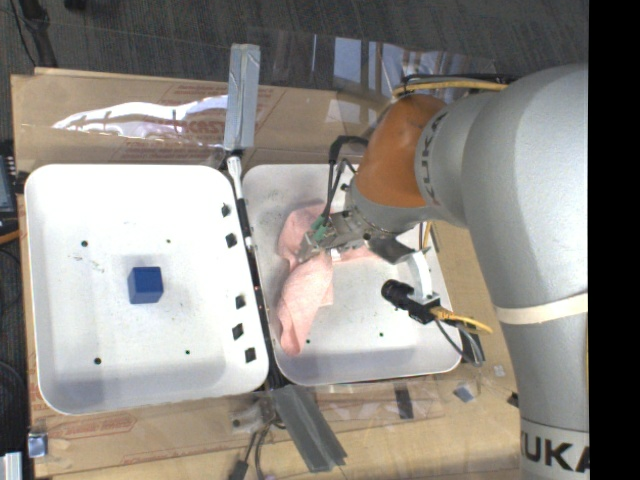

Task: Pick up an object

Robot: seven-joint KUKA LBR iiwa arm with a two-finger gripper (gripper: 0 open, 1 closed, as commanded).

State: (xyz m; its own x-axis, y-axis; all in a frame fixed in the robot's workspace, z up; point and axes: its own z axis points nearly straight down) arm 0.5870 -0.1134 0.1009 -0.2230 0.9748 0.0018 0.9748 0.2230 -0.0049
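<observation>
The arm's wrist hides the gripper (335, 236) and the far part of the pink cloth (305, 293).

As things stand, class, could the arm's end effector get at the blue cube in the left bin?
Probably yes. The blue cube sits alone on the left bin's floor, nothing over it. The end effector hangs over the pink cloth in the right bin, so it must cross the divider.

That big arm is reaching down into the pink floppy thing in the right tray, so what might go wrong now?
1. The pink cloth is limp and draped long across the right bin, so it could slip free or trail over the rim if lifted.
2. The gripper sits low in the bin, close to the divider wall, which it could bump.
3. The loose cables by the wrist might snag.
</observation>
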